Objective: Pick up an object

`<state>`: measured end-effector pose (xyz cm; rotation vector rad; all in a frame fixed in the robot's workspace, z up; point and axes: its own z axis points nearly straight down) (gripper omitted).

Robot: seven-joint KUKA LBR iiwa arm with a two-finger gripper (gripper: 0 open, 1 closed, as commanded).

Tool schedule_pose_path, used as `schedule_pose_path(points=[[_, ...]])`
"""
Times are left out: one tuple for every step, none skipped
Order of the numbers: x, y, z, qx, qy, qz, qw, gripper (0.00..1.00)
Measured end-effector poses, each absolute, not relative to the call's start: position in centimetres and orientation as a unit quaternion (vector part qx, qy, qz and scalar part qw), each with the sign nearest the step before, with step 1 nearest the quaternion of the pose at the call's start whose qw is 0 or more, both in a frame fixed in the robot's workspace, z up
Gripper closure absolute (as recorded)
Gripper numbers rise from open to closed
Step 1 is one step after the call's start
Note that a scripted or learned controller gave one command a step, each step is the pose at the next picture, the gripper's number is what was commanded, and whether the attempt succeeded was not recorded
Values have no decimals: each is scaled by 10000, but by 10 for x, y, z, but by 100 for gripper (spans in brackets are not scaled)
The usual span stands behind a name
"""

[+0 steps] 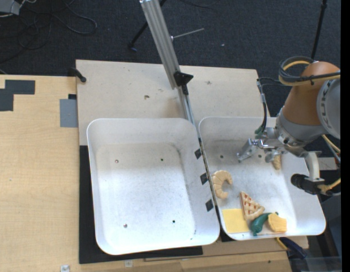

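Croissant (222, 183) lies in right bin (311, 222), gripper (248, 150) above it.

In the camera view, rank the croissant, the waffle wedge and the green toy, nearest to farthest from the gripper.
Measured from the gripper, in the right bin:
1. Croissant, by the bin's left wall.
2. Waffle wedge, lower down, mid-bin.
3. Green toy, at the bin's near edge.

hand (247, 151) over right bin (311, 220), croissant (222, 183)
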<state>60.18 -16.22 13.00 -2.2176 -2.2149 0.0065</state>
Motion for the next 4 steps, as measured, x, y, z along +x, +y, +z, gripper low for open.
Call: schedule_pose_path(points=[[602, -161, 91, -7081, -7061, 2, 2, 0], [602, -162, 101, -7099, -7043, 6, 11, 100], [598, -168, 145, -7100, -7042, -3, -7, 100], [598, -169, 198, -7076, -7067, -8, -13, 100]])
